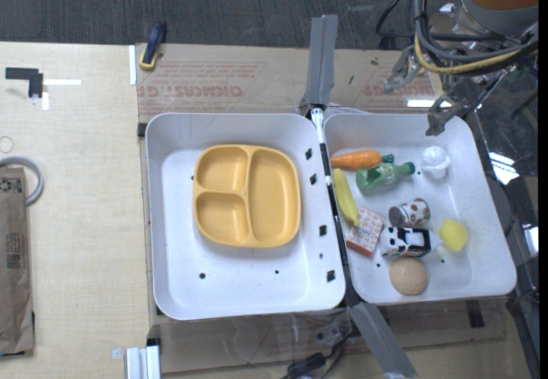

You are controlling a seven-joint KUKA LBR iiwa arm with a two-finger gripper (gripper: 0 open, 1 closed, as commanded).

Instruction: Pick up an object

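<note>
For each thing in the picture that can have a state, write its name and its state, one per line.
Yellow tray: flat in the left bin, compartments bare.
Green bottle: lying on its side.
Carrot: lying beside the bottle.
Banana: lying by the divider.
Claw: raised above the right bin's far edge.

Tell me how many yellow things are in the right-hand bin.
2: a banana lying along the bin's left wall, and a lemon near the right wall. Nothing seems hidden, though small items crowd the middle.

toys (pixel 394 215) cluttered in right bin (pixel 488 279)
</note>
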